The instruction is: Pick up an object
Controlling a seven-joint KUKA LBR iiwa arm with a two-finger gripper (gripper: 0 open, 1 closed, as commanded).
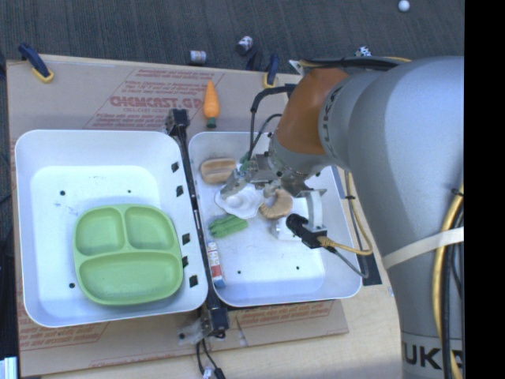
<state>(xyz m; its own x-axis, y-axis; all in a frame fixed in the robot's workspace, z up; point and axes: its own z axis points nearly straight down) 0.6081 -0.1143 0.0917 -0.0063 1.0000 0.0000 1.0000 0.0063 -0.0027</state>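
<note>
White bin (335, 287), pale crumpled object (241, 203), gripper (254, 181)

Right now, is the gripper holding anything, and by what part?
Cannot be told. The gripper is down in the right bin among a white piece, a tan piece and a bread roll, but the wrist hides any hold.

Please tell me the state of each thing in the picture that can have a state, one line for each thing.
Green plate: upright, lying in the left bin, its compartments bare.
Gripper: low in the right bin, over a white item; holding cannot be told.
Tan piece: lying loose near the bin's far wall.
Green item: lying flat on the bin floor.
Carrot: lying outside the bins.
</note>
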